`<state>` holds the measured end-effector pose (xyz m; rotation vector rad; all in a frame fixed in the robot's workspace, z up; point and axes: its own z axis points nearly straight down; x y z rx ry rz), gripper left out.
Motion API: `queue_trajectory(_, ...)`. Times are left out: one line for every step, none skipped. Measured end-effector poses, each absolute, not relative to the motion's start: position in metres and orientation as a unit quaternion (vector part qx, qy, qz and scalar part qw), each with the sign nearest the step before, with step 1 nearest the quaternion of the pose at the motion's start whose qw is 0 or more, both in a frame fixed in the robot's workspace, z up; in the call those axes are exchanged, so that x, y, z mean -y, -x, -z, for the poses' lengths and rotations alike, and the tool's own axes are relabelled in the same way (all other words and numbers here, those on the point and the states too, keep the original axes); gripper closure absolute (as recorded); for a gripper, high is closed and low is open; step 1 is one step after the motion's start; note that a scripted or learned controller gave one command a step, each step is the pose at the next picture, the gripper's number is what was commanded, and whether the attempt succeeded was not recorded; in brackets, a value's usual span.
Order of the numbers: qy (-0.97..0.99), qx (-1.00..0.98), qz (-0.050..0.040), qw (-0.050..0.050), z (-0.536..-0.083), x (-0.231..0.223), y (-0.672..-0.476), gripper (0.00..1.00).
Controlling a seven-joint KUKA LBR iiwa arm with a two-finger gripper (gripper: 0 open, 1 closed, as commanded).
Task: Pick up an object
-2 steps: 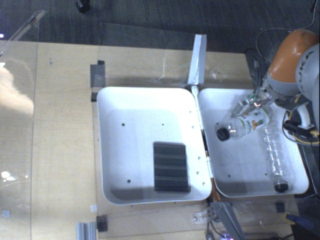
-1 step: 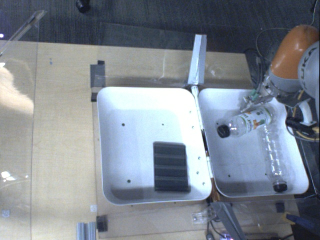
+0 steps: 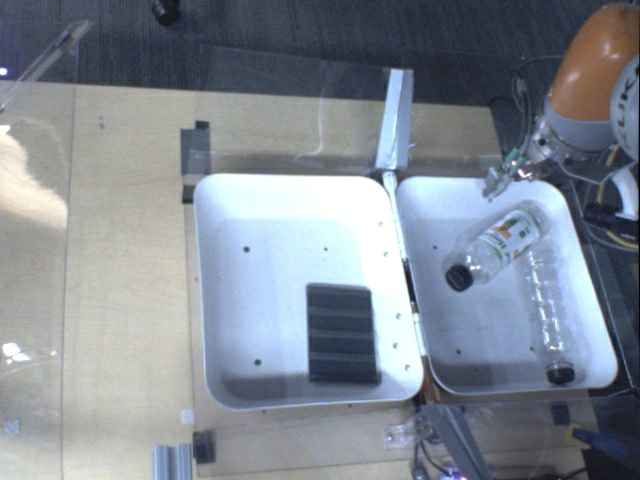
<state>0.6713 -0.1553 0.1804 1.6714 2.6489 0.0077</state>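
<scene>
A clear bottle (image 3: pixel 499 245) with an orange and white label lies slantwise in the right bin (image 3: pixel 470 353), its black cap pointing toward the lower left. A second clear bottle (image 3: pixel 546 310) lies along that bin's right side, its dark cap at the near end. A black ribbed block (image 3: pixel 342 333) lies flat in the left bin (image 3: pixel 250 268), near its front wall. My gripper (image 3: pixel 506 175) hangs over the far edge of the right bin, just above and apart from the labelled bottle. Nothing shows in its grasp.
The grey arm with its orange band (image 3: pixel 592 63) enters from the upper right. A metal divider strip (image 3: pixel 395 118) stands behind the seam between the bins. Cables (image 3: pixel 610 218) trail at the right of the bench.
</scene>
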Motion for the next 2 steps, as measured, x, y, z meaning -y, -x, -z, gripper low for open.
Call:
queue_trajectory(-0.533, -0.846, -0.0021, 0.004, -0.180, 0.155, -0.671, 0.00)
queue_trajectory(-0.503, -0.864, -0.0027, 0.005, -0.088, 0.117, -0.637, 0.00)
